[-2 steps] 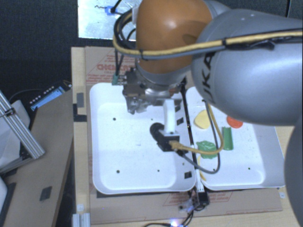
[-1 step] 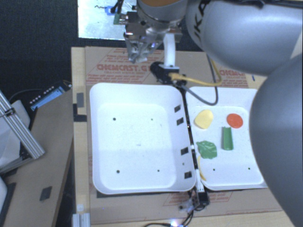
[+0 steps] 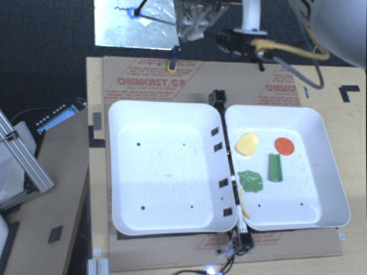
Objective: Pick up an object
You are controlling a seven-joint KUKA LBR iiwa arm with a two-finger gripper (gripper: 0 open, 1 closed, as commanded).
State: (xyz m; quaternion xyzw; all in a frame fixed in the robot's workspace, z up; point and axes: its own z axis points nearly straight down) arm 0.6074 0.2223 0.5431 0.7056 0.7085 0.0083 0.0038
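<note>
Objects lie in the right bin [image 3: 327, 153]: a yellow piece [image 3: 247, 144], a red disc [image 3: 284, 146], a green stick [image 3: 276, 168] and a green lump [image 3: 251, 180]. Above the bench's far edge, the gripper [image 3: 192, 24] holds nothing; its opening is unclear.

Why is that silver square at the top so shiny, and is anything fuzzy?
In the camera view, the silver sheet glares because it bounces the light; the gripper looks blurry near the top edge; the white bins are evenly lit, with a soft shadow in the left one, and the yellow piece looks fairly sharp.
</note>
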